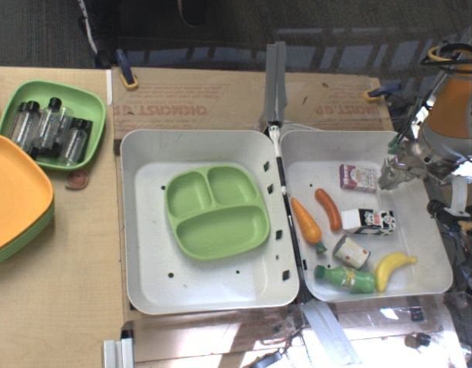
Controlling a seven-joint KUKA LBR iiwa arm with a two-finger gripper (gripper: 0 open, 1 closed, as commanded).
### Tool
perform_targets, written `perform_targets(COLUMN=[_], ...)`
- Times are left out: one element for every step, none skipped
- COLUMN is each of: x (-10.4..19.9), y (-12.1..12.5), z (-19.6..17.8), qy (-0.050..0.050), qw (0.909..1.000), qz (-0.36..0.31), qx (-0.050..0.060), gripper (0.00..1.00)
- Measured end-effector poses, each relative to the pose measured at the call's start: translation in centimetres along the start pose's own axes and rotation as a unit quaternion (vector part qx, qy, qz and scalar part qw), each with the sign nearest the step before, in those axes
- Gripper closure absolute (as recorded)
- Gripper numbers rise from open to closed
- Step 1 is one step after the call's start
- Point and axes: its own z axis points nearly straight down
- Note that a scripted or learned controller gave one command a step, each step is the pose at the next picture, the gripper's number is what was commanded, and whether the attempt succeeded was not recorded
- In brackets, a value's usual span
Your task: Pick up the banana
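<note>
- Small yellow curved plastic banana (394,267) lies flat in the right shallow white bin (328,146), near-right corner, close to the near wall.
- Its near-left end sits just beside the green plastic bottle (344,278); the grey-white crumpled packet (351,252) is just left of it. Black-and-white carton (368,221) is farther back.
- Hand (391,172) hangs over the far-right part of the same bin, beside the purple-and-white carton (358,177), well apart from the banana. Nothing visible between its fingers; how wide they stand, can't tell.
- Handling guess: toy fruit, so light, stiff, smooth and probably slippery. The curve means it may roll or squirt out under a pinch.
- Best hold, my call: across the thick middle, fingers square to the long axis, coming from the right side, away from the bottle.
- Risk: bin wall and bottle leave little finger room.
- Hard to read: fingertips blur into the wrist hardware; arm is cut off at the right edge; banana's underside is hidden.
</note>
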Motion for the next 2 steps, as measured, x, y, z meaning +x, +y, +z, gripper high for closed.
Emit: perform_targets(x=[3.5,5.4], y=[-0.1,3.0], z=[-4.9,-6.7], qy=[0.0,0.0], qw=[0.993,0.97], qz=[-0.118,-0.243], qx=[-0.001,-0.002], gripper=[1.0,1.0])
